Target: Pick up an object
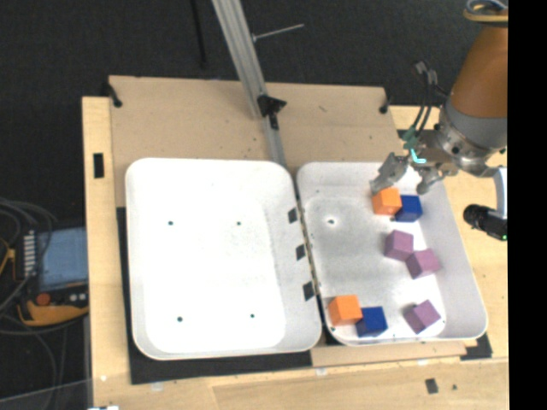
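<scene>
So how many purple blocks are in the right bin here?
3. One purple block sits mid-bin, a second just below and right of it, touching or nearly so, and a third near the bottom right corner. None seems hidden.

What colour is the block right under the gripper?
Orange; the block sits beneath the gripper, seen in the camera view.

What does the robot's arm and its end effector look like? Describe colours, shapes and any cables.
The arm is a thick rounded tube, orange-brown above a grey wrist section. The end effector is metallic grey with two slim fingers, a small teal light on it, and thin dark cables running along the wrist.
</scene>
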Robot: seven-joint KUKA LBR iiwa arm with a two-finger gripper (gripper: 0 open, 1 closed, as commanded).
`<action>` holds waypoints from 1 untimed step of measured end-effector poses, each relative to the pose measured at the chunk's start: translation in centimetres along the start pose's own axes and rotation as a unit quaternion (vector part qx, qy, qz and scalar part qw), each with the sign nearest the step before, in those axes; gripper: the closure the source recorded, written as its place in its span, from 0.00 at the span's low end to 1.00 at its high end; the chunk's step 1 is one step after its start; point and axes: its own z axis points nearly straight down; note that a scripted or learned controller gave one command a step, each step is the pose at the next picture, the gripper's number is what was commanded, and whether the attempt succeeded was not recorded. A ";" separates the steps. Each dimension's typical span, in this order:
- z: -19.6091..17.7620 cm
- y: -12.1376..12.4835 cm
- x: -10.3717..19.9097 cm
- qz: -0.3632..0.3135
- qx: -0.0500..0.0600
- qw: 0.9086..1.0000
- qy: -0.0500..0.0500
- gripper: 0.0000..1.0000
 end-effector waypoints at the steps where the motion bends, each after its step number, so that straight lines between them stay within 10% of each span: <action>1: -0.2 0.1 0.0 0.000 -0.002 1.000 0.000 0.00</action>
